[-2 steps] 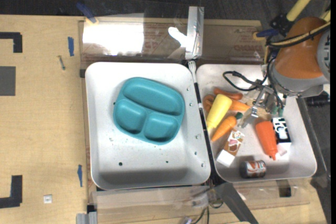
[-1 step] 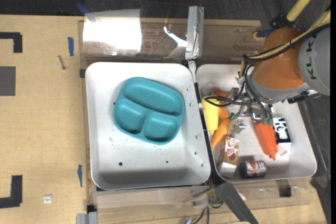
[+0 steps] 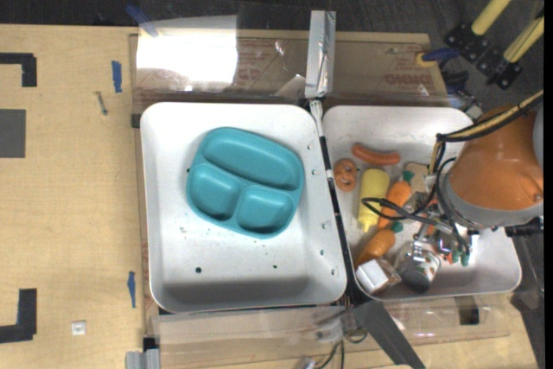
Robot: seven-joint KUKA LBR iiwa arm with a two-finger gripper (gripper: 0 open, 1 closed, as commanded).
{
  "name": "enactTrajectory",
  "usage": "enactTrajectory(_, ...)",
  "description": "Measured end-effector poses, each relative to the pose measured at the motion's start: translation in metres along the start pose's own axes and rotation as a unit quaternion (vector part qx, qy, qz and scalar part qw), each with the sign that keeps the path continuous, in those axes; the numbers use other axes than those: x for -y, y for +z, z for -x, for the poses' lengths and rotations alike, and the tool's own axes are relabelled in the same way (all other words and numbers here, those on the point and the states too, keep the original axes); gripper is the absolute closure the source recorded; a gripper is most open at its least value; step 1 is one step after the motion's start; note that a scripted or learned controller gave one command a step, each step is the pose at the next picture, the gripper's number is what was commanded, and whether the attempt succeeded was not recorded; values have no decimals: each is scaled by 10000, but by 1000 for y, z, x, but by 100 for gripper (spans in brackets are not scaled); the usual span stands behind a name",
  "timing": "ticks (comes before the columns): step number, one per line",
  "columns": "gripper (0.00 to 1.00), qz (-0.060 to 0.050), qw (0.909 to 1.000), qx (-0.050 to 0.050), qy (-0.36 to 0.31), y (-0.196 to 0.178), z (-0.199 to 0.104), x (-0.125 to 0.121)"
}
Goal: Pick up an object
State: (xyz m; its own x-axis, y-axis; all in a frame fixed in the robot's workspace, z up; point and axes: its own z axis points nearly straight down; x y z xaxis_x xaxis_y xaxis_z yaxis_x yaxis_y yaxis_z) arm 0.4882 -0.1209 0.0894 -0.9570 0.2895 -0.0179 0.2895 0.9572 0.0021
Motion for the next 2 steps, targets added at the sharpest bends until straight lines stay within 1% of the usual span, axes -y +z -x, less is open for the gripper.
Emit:
enactTrajectory(1,0,-7,9998,-36,-216,1,50,-22)
enactTrajectory(2,0,5,9963,-69,-855,-25,126,-40)
